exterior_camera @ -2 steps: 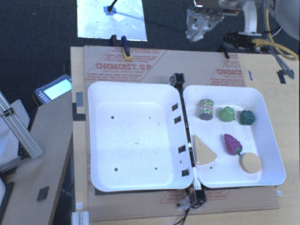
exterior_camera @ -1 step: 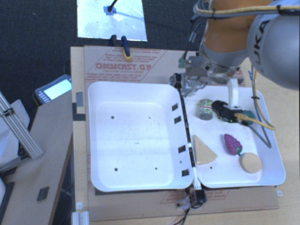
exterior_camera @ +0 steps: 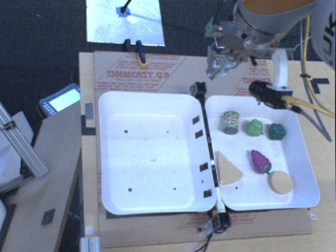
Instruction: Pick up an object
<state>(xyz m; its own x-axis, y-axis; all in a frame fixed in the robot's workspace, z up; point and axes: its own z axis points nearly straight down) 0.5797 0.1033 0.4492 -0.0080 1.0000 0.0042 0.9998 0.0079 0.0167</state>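
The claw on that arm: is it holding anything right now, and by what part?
Nothing is held. The gripper hangs above the back edge of the right bin, with nothing between its fingers.

Both bins, the left bin (exterior_camera: 149, 156) and the right bin (exterior_camera: 304, 190), look like smooth white plastic with a soft sheen. The board (exterior_camera: 157, 72) under them looks like matt brown cardboard with red print. My end effector (exterior_camera: 219, 67) is bare, shiny metal. The grapes (exterior_camera: 260, 160) look like glossy plastic.

One fixed camera looked down at a slant from above the worktop (exterior_camera: 157, 70), taking in both white bins (exterior_camera: 152, 106) together.
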